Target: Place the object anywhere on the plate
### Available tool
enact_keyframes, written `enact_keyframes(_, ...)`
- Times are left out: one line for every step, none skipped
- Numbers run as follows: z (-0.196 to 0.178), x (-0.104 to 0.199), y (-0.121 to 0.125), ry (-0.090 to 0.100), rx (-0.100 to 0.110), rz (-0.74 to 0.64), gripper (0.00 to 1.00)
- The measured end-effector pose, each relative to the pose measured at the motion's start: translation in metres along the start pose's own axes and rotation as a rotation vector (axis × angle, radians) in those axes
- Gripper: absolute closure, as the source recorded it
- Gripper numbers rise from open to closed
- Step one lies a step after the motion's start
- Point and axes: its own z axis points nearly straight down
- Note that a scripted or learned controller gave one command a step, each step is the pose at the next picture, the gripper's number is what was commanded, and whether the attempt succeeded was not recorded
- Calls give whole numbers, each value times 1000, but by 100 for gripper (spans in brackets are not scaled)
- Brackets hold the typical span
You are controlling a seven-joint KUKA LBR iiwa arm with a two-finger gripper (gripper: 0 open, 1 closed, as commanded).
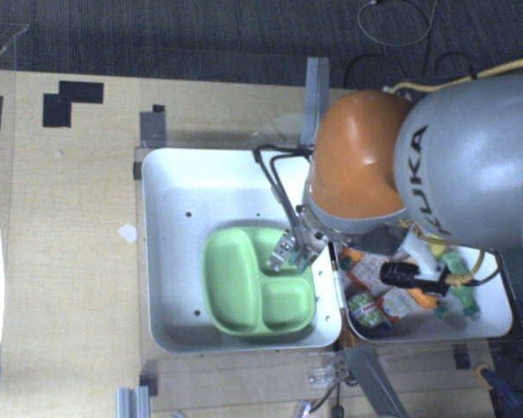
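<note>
Green plate (244,286): one, three compartments, sitting in the left bin (170,233).
Gripper (289,252): over the plate's upper right compartment; can't tell if it's open or carrying anything.
Object: can't pick it out; maybe in the clutter (392,294) right of the plate.
Bins: two.
Progress: I'd guess unfinished, nothing lying loose on the plate.

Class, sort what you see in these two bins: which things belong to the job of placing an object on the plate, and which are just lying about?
Belongs to the job:
- green divided plate in the left bin
- gripper, over the plate's upper right compartment

Just lying about:
- heap of mixed small items in the right bin
- black cable
</note>
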Motion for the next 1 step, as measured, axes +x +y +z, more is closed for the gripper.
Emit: enact_keyframes(42, -30, -34, 2, 5, -58, 100)
